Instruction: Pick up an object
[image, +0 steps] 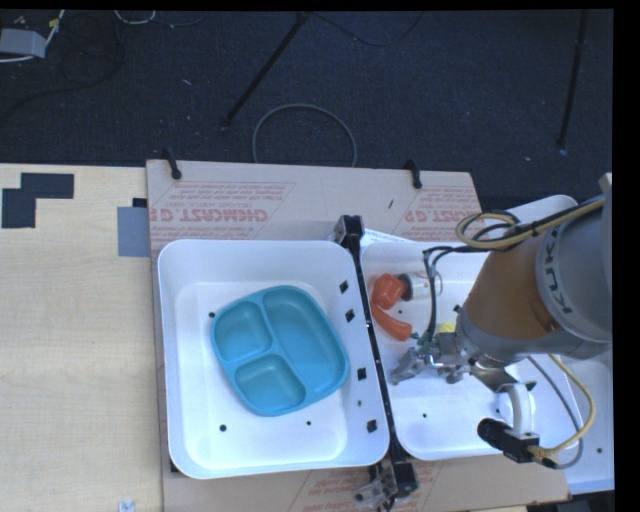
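Orange object (390, 305) in right bin (440, 440), just beside jaws (408, 366), jaw state unclear.

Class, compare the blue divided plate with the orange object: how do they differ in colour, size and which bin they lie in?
The blue divided plate is light blue; the orange object is orange-red. The plate is far larger and flat with three compartments; the orange object is small and lumpy. The plate lies in the left bin, the orange object in the right bin. Both rest on white bin floors.

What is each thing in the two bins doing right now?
Blue plate: lying flat, right way up, in the left bin.
Orange things: lying in the right bin, untouched.
Tool: low over the right bin, beside the orange things.
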